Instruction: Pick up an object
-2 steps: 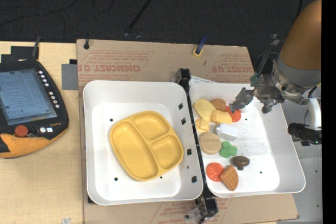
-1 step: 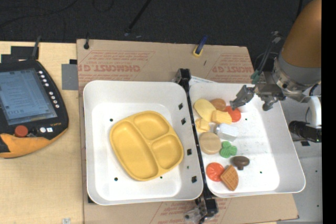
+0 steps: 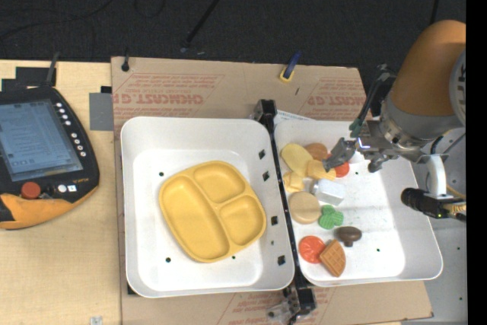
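- Reaching in from the right, the gripper [image 3: 340, 156] hangs low over the far end of the right bin [image 3: 415, 259], just above a heap of toy food.
- We cannot tell whether its jaws are spread or clenched; nothing is seen held between them.
- We count the likely targets directly beneath it: a pale yellow piece [image 3: 296, 158], a brown piece [image 3: 316, 151] and a small red piece [image 3: 342, 170], all crowded together.
- Nearer us lie a tan disc [image 3: 305, 207], a green piece [image 3: 330, 219], a red round [image 3: 311, 248] and a waffle [image 3: 333, 258].
- We judge the crowding the main risk: the jaws could strike two pieces at once, or nudge one aside and come up bare.
- Left bin [image 3: 144, 255]: a yellow divided plate [image 3: 213, 209], well apart from the action.
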